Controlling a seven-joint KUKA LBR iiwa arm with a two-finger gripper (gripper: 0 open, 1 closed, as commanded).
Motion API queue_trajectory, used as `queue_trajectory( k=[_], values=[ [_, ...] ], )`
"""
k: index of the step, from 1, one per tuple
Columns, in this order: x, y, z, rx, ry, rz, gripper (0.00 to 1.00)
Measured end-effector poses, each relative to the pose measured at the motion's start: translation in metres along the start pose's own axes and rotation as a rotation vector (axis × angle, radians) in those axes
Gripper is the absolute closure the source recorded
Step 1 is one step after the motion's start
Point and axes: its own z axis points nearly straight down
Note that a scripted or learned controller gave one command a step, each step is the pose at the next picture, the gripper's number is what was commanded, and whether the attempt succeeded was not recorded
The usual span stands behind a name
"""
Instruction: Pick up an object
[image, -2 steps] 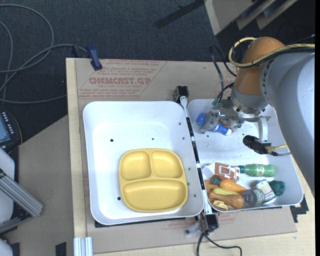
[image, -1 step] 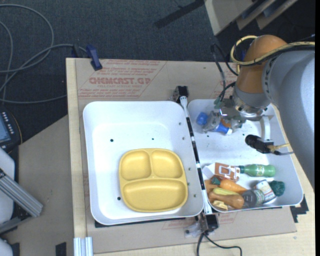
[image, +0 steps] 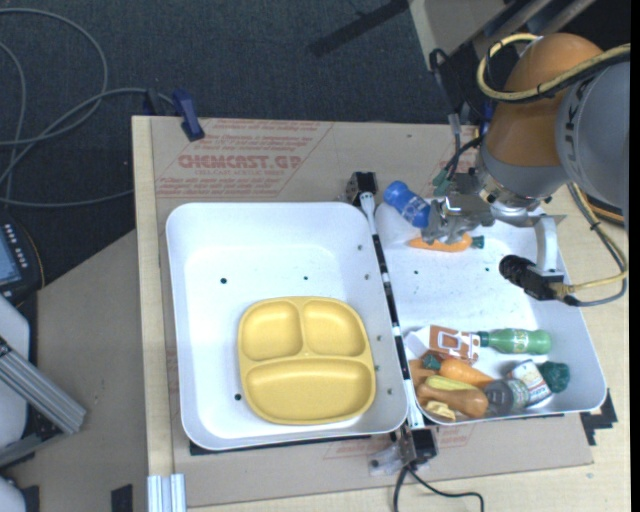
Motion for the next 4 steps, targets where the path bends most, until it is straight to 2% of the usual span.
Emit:
queue_trajectory(
  k=[1, 2, 3, 4],
  values=[
    [0.082, -0.023, 0.007, 0.008, 0.002, -0.005, 1.00],
    [0.008, 0.008, -0.003, -0.001, -0.007, 0.009, 1.00],
    [0.062, -0.019, 0.007, 0.009, 0.000, -0.001, 1.00],
    [-0.007, -0.030, -0.015, 0.001, -0.006, 0.010, 1.00]
  ],
)
